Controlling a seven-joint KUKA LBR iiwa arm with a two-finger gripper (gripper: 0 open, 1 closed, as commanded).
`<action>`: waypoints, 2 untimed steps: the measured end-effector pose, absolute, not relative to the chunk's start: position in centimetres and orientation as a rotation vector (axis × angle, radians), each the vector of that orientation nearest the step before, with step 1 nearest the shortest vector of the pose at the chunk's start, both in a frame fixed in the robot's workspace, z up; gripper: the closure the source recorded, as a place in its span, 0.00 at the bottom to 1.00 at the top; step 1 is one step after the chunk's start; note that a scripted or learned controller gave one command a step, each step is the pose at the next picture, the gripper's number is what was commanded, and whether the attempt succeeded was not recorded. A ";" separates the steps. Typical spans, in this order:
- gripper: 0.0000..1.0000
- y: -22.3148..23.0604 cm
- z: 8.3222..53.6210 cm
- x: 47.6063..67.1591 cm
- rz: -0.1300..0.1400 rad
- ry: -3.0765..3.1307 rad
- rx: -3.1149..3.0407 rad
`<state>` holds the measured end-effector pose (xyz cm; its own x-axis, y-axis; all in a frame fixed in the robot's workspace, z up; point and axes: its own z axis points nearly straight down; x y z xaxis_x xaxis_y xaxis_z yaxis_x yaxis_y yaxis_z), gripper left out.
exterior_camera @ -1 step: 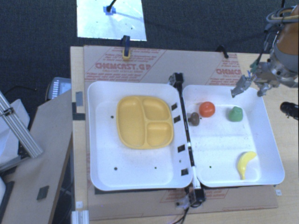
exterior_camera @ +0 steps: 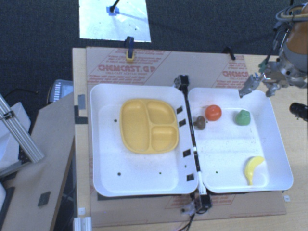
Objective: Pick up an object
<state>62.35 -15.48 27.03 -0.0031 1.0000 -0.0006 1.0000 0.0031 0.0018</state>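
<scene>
Four small objects lie in the right bin (exterior_camera: 276, 143): an orange ball (exterior_camera: 213, 112), a green piece (exterior_camera: 242, 117), a brown lump (exterior_camera: 199, 122) close by the dividing wall, and a yellow banana (exterior_camera: 252, 168) near the front. The green piece, nearest the gripper (exterior_camera: 257, 84), seems the easiest choice. The gripper is seen above the bin's far right corner, jaws spread, nothing held. A straight descent centred over the piece would be advised, fingers kept clear of the ball.

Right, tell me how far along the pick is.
Nothing is picked yet. The gripper hangs open over the right bin's far edge, with nothing between its fingers. The orange ball, green object, brown object and banana lie in that bin. Descent, grasp and lift remain.
</scene>
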 end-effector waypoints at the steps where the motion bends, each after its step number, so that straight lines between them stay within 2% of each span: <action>1: 0.00 -15.3 20.9 62.0 -0.001 2.223 2.220; 2: 0.00 -16.1 16.4 62.2 0.000 2.221 2.220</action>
<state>62.18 -16.12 16.42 -0.0004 1.0000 -0.0007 1.0000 0.0004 0.0005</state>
